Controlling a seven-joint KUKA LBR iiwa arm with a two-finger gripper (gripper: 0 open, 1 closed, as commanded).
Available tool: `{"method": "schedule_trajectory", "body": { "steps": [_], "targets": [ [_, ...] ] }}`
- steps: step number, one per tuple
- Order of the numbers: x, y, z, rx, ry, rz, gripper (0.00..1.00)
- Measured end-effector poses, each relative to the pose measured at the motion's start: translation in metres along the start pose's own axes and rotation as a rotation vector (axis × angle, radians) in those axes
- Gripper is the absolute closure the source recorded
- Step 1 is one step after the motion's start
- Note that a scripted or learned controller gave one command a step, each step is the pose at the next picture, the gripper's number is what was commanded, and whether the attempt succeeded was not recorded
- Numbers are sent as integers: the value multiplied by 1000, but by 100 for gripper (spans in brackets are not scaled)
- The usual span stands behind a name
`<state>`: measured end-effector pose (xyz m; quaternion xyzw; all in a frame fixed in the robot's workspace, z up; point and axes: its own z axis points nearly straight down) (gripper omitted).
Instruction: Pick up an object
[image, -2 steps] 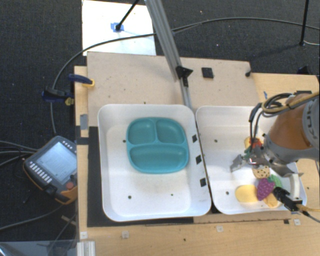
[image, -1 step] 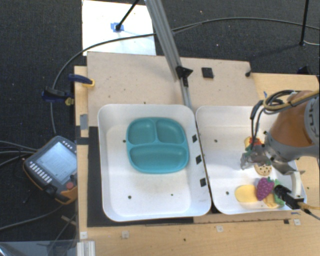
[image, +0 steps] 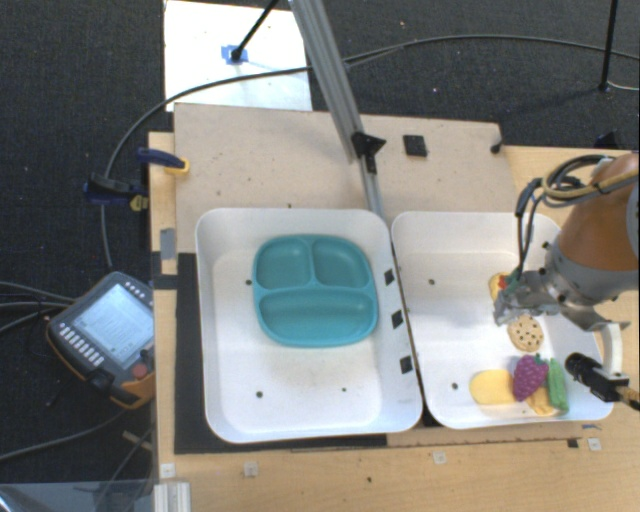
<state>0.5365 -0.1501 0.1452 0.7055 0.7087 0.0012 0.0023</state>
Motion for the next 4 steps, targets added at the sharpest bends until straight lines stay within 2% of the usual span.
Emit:
{"method": "schedule_trajectory", "body": {
  "steps": [1, 2, 3, 4],
  "targets": [
    [1, 1, -43, -1, 0, -1, 100],
    [1, 11, -105, -4, -1, -2, 100],
    [51, 31, -102, 1, 2, -6, 100],
    [108, 30, -93, 4, 4, -6, 100]
  ]
}}
